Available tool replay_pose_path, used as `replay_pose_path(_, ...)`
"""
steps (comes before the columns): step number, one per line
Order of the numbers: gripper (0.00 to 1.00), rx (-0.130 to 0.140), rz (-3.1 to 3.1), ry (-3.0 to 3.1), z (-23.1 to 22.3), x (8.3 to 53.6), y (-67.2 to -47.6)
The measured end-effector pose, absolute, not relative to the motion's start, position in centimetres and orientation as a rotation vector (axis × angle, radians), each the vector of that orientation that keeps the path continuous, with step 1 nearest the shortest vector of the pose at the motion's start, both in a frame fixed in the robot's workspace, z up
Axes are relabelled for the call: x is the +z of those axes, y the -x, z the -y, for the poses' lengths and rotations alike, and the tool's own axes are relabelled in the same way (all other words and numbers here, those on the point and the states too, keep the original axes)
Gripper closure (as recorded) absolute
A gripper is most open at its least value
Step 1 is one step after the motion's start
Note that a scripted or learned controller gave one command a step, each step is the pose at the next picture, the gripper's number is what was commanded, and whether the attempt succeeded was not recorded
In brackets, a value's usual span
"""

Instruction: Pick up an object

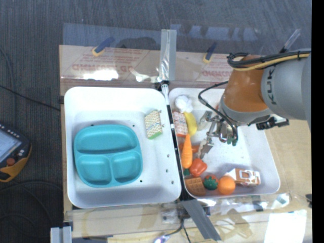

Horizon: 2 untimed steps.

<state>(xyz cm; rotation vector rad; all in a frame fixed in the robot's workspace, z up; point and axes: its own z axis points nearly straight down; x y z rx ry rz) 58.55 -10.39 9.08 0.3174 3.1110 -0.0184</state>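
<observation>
In the right bin (263,158), toy food lay heaped along the left wall beside the gripper (215,135).
A tapered carrot (187,151), curved yellow banana (190,122) and round orange (227,185) rested there; the metal fingers stood slightly apart, gripping nothing, above bare white floor. The left bin (101,97) held a glossy teal 3-compartment plate (107,154).

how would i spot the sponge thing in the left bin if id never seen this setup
Start at the left white bin, which holds a big teal divided plate. Just past the plate's upper right corner, near the wall shared with the other bin, lies the small sponge. It is pale yellow-green and speckled, unlike the plain teal plate.
</observation>
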Motion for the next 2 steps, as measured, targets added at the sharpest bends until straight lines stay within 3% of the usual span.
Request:
replay_pose_path(1, 0.00, 0.001, -3.070, -0.564, 9.9, 9.1, -55.0)
replay_pose_path(2, 0.00, 0.000, -3.078, -0.546, 9.5, 9.0, -62.8)
